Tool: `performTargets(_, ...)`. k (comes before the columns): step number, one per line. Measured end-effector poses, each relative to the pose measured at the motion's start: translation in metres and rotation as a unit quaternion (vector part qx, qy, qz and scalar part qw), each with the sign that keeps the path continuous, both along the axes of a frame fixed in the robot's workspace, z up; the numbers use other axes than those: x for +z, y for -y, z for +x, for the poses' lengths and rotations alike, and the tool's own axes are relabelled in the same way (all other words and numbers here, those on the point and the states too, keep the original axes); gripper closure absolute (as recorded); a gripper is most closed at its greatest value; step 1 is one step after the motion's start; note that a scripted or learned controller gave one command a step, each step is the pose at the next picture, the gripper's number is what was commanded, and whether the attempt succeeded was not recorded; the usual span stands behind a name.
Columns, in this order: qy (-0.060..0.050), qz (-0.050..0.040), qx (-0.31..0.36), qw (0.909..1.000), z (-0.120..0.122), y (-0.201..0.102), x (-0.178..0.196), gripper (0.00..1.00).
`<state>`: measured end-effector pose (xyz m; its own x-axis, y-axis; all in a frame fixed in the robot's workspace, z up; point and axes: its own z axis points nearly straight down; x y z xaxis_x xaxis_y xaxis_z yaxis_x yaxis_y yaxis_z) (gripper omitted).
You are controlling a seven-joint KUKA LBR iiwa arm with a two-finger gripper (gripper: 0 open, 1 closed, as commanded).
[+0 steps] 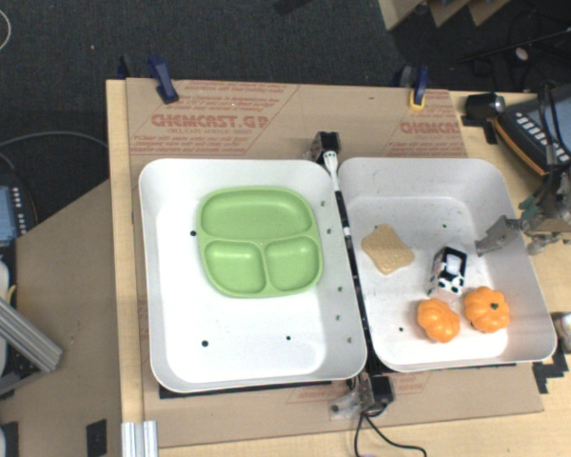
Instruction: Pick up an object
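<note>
in the right-hand shallow white bin (476, 184) lie four small things: a tan, rough-edged cracker-like piece (387, 249) near the middle, a black-and-white cow-patterned toy (448, 270) just right of it, and two orange toy pumpkins (463, 315) side by side toward the near edge. the grey gripper (502, 235) sits at that bin's right rim, apart from them all; whether it is open cannot be told. the left white bin (171, 284) holds a green three-compartment plastic plate (260, 240).

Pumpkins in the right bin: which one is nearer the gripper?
The right-hand pumpkin, toward the bin's right wall where the gripper reaches in. The other pumpkin lies farther left, below the black-and-white toy.
</note>
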<state>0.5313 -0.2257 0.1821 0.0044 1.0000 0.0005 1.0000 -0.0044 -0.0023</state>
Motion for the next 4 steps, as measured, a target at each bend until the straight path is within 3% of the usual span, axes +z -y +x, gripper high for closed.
performTargets(1, 0.004, 0.002, 0.005, 1.0, 0.048, -0.006, -0.083, 0.0)
performTargets(2, 0.001, 0.0052, 0.005, 1.0, 0.005, -0.008, -0.097, 0.0)
performTargets(3, 0.005, -0.0006, 0.003, 1.0, 0.007, -0.003, -0.085, 1.0)
performTargets(4, 0.004, 0.0001, 0.007, 1.0, 0.041, -0.084, -0.047, 1.0)
